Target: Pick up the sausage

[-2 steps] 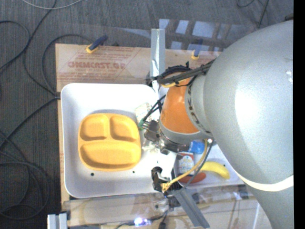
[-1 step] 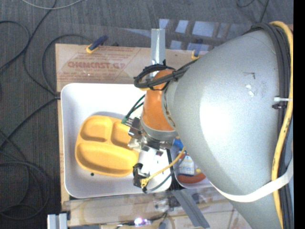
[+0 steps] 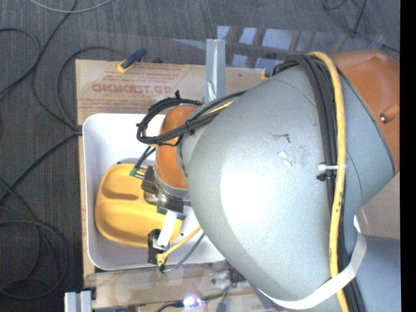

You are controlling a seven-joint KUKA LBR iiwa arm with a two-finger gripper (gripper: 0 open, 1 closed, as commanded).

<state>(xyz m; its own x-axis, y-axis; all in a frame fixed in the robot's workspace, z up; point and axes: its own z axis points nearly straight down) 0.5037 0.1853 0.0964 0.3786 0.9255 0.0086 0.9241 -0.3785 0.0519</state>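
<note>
The grey arm (image 3: pixel 279 174) covers most of the view and reaches down into the left white bin (image 3: pixel 104 135). Its orange wrist band (image 3: pixel 170 151) sits over the middle of that bin. Below the band, the gripper (image 3: pixel 153 197) points down at the right edge of a large rounded yellow object (image 3: pixel 120 207) lying in the bin's near left part. The arm and wrist hide the right half of this bin and whatever lies under the gripper.
A black cable (image 3: pixel 156 112) loops round the wrist, and a yellow cable (image 3: pixel 170 246) hangs near the bin's front wall. A cardboard sheet (image 3: pixel 130 86) with a blue and yellow tool (image 3: pixel 131 60) lies behind the bin. Cables trail on the dark floor at left.
</note>
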